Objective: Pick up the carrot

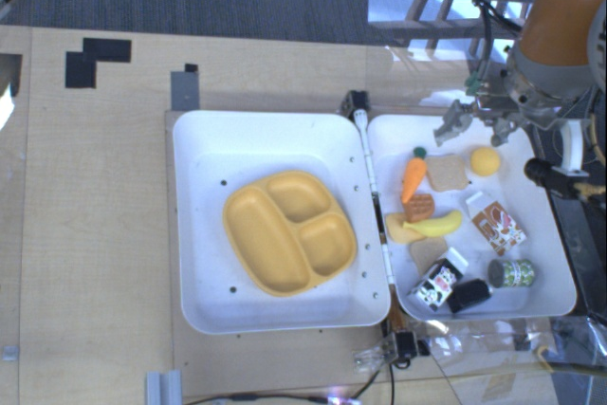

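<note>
Carrot (413,179): orange toy veg w/ small green top. Lies flat in right bin (560,299), upper-left area, near the divider btwn the 2 bins. Axis slightly tilted; green end points to bin's far edge, narrow tip toward the near side. Tip end touches a brown item; bread slice just beside it.
</note>
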